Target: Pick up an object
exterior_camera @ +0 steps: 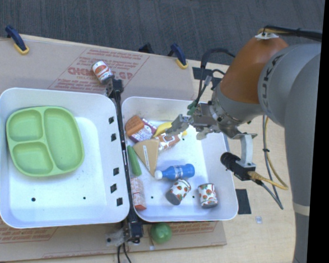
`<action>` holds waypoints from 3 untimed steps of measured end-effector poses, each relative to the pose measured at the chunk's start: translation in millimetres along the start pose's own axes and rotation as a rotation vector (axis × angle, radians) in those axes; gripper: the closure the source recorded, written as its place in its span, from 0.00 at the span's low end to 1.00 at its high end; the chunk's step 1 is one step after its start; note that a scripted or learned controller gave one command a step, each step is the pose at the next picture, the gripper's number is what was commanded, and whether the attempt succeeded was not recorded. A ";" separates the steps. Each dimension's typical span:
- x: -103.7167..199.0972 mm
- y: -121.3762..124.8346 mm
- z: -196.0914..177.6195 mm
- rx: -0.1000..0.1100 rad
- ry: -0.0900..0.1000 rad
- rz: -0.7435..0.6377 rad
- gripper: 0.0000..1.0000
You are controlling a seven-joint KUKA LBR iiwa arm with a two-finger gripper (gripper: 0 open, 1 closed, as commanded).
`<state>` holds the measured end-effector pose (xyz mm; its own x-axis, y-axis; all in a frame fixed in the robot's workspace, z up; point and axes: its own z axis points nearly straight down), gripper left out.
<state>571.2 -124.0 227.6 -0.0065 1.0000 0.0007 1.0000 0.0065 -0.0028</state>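
Observation:
My gripper [177, 129] is low over the back middle of the right bin [224, 177], right at a yellow banana [163, 127] and a red-and-white snack packet [146, 132]. Nothing is visibly lifted. An orange packet [133, 122] lies to its left. In front of it lie a tan wedge [149, 155], a green cucumber [134, 161] and a blue bottle [176, 171]. Two patterned cups [178, 191] [207, 195] rest near the bin's front, and an orange tube [137, 194] lies at the front left.
The left bin [64, 205] holds a green divided plate [44, 140]. A small can [102, 71] lies on the cardboard behind the bins, and a green ball [160, 232] sits in front of the right bin. Blue clamps [17, 39] [178, 54] grip the board's back edge.

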 end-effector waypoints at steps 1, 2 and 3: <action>0.0 0.0 0.0 0.000 0.000 0.000 0.00; 0.0 0.0 0.0 0.000 0.000 0.000 0.00; 0.0 0.0 0.0 0.000 0.000 0.000 0.00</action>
<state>571.1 -124.0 227.6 -0.0065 1.0000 0.0007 1.0000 0.0065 -0.0028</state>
